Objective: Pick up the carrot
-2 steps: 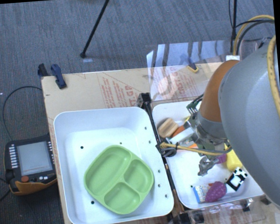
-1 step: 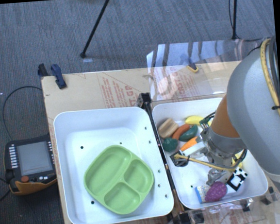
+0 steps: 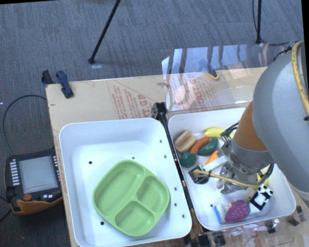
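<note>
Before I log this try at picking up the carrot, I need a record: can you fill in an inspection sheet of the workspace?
Surface: brown board bench bearing two shallow white bins.
Job's things: orange carrot in the right white bin, among other toy foods.
Clutter: light green divided plate in the left white bin; yellow banana, purple grape bunch.
Grippers: gripper low over the right bin; fingers not discernible.
Cables: black cable on the floor.
Surroundings: grey carpet, control pendant, tripod legs.
</note>
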Available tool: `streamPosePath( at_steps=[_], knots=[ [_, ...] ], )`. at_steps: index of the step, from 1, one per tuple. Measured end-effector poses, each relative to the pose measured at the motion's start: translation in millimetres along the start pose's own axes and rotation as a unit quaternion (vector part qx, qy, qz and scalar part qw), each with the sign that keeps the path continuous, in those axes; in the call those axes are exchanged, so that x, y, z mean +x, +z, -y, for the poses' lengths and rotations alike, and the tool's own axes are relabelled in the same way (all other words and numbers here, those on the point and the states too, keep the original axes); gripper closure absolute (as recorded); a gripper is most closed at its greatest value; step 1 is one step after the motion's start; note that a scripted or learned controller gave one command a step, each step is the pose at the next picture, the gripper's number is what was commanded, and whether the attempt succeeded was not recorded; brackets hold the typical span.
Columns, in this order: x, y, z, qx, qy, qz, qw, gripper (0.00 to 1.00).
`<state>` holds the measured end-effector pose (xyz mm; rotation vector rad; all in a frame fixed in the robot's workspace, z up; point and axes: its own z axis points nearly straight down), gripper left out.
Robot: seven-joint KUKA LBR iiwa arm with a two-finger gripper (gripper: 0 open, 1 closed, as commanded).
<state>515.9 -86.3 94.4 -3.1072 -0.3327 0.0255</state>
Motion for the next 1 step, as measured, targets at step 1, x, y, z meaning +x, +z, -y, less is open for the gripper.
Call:
streamPosePath(
  at_steps=[1],
  knots=[
    [30.9,-130.6,47.7,-0.006,0.003,-0.009,0.9999,1.0]
  ],
)
